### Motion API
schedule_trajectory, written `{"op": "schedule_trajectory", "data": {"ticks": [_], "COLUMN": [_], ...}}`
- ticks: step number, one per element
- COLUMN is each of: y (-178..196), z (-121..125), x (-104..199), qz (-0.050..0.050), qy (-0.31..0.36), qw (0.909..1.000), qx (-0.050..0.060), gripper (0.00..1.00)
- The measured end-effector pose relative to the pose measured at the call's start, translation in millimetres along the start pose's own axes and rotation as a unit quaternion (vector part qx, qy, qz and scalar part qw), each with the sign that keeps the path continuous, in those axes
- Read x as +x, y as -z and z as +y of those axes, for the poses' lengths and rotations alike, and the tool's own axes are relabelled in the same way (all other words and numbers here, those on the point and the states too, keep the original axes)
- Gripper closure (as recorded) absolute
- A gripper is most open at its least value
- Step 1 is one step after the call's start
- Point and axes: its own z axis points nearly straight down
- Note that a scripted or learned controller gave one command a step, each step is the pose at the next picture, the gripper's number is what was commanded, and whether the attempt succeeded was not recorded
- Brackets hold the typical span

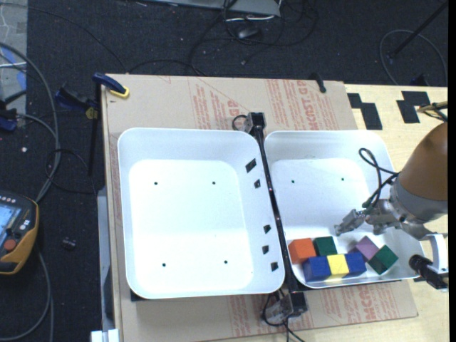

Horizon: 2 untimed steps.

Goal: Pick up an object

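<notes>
Several coloured blocks lie bunched at the front of the right bin (320,152): an orange block (302,249), a dark green block (325,245), a blue block (316,268), a yellow block (338,264), a second blue block (355,262), a purple block (367,247) and a green block (383,258). My gripper (345,224) hangs over the right bin just behind the cluster, above the dark green and purple blocks. It reaches in from the right, looks open and has nothing between its fingers.
The left bin (135,191) sits beside the right one, with a black divider rail (267,191) between them. The arm's orange band (427,166) looms over the right bin's right edge. A cable (372,159) loops over that bin's back right.
</notes>
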Motion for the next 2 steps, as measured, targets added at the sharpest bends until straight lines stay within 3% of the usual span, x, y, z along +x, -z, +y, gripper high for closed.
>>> {"op": "schedule_trajectory", "data": {"ticks": [1, 2], "y": [0, 0], "z": [24, 9], "x": [56, 114], "qz": [0.001, 0.001], "qy": [0.005, 0.004], "qw": [1.0, 1.0], "qx": [-0.001, 0.0], "gripper": [0.0, 0.0]}}
